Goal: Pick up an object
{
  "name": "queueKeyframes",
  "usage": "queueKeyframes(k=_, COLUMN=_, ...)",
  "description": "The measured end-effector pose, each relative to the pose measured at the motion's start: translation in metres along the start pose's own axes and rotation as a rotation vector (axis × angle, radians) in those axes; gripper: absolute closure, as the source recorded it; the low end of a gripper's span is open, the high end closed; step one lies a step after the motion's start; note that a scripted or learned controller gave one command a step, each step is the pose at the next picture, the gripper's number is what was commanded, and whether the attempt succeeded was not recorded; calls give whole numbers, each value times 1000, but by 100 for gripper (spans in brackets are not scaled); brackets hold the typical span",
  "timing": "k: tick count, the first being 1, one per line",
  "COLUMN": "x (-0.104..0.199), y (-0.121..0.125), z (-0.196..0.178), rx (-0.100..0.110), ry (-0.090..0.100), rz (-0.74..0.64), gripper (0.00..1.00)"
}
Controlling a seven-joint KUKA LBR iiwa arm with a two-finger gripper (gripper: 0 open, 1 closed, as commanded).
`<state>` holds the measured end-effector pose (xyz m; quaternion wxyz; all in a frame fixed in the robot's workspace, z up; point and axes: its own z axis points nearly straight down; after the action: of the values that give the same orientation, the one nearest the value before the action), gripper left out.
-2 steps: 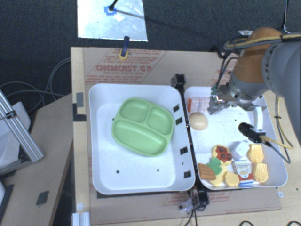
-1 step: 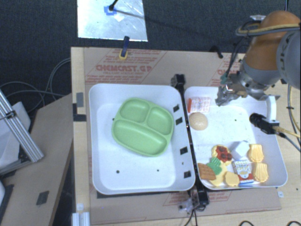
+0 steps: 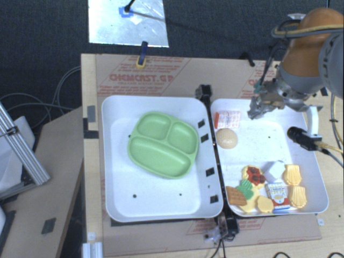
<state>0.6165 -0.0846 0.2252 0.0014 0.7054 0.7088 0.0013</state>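
Nothing was picked yet: I saw my gripper (image 3: pixel 262 107) hovering at the right bin's (image 3: pixel 317 168) twelve o'clock, apparently empty; whether it was open or closed I couldn't tell.

The arm (image 3: pixel 314 42) is cut off at the right edge (end effector (image 3: pixel 259 108) blurred).

Divided tray (image 3: pixel 163 144) in left bin (image 3: pixel 115 198); toy food pile (image 3: pixel 266 188) – right bin (image 3: pixel 317 190), near corner.
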Motion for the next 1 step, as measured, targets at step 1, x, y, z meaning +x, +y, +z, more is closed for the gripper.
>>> queueKeyframes(k=1, x=36, y=-23, z=-4, rx=3, ry=1, rz=-2, gripper=100)
